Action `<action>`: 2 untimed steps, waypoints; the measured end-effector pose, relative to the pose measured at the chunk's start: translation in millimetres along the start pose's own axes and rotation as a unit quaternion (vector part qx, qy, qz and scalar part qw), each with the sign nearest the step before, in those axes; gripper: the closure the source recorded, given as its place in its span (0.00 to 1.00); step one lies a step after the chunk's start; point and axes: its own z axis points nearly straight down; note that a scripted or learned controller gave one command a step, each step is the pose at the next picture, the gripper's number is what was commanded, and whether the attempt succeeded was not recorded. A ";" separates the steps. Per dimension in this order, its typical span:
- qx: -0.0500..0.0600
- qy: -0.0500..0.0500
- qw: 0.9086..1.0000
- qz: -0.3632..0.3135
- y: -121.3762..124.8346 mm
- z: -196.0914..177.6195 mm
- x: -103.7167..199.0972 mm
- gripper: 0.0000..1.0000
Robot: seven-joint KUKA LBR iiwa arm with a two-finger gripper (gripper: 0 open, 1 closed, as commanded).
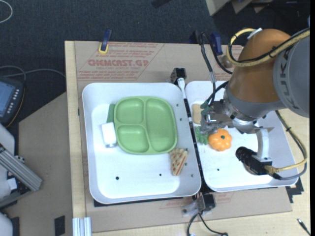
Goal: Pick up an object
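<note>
Bench (123, 58) brown, printed lettering; two white bins (142, 183); dark carpet (74, 14) around.

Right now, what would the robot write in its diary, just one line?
arm: over right bin | pincer: above orange pumpkin | left bin: green plate, white block, waffle piece

Grey arm (295, 77) with a glossy orange band (256, 68), yellow cable (256, 59) looped across.

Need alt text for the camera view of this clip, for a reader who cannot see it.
The grey and orange arm reaches over the right bin, its wrist above a small orange pumpkin. The left bin holds a green divided plate, a white block and a toy sandwich.
</note>
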 end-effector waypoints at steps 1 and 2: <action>0.002 -0.001 1.000 0.003 -9.5 17.8 11.9 1.00; -0.002 -0.002 1.000 0.004 -8.2 -1.3 2.4 1.00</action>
